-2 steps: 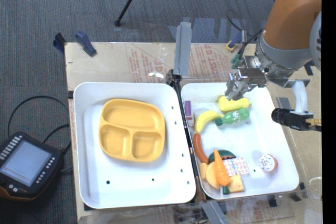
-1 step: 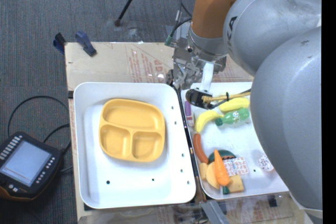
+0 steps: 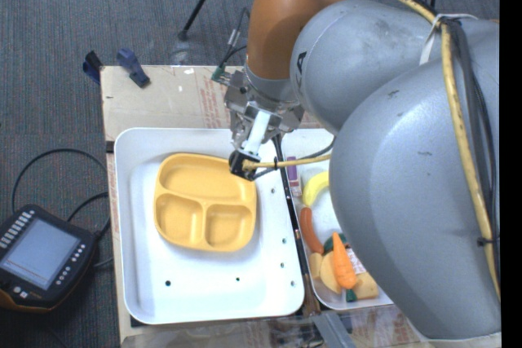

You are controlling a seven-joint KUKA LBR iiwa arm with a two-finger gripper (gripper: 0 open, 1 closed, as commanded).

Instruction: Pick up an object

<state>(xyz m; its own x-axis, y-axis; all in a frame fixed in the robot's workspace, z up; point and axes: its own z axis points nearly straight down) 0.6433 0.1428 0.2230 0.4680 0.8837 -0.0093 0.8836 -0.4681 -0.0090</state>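
A yellow three-compartment plate (image 3: 204, 212) lies in the left white bin (image 3: 147, 289), toward its back. My gripper (image 3: 247, 129) hangs over the back right corner of that bin, just above the plate's far right rim. Nothing is seen held by it. In the right bin (image 3: 326, 301), partly hidden under the arm, lie several toy foods: an orange carrot (image 3: 342, 263), a reddish sausage (image 3: 310, 231), a pale yellow piece (image 3: 316, 188) and a tan piece (image 3: 329, 276).
The big grey arm covers most of the right bin and the right side of the bench. A dark rail (image 3: 290, 216) divides the two bins. A teach pendant (image 3: 37, 253) lies on the floor at left, and blue clamps (image 3: 130, 66) sit at the bench's back left corner.
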